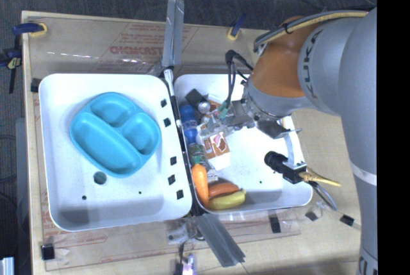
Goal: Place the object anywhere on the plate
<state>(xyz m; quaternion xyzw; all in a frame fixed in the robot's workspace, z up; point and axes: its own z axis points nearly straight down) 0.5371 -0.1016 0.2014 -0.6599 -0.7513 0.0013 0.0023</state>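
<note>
We see the blue three-compartment plastic plate (115,133) lying in the left white bin (57,203). The small carton with a red-brown label (218,144), its print unreadable, lies in the right white bin (282,193) beside an orange toy carrot (200,183). The gripper (221,115) hovers over it. "KUKA" marks the grey arm (320,68).

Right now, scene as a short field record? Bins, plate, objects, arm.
left bin: holds the blue plate, three compartments, nothing on it
right bin: holds a clutter of small items along its left wall
near corner items: carrot, red item, banana, lying together
arm: reaches in from the right, over the right bin
end effector: low above the clutter, finger state not discernible
task status: no object on the plate yet
</note>
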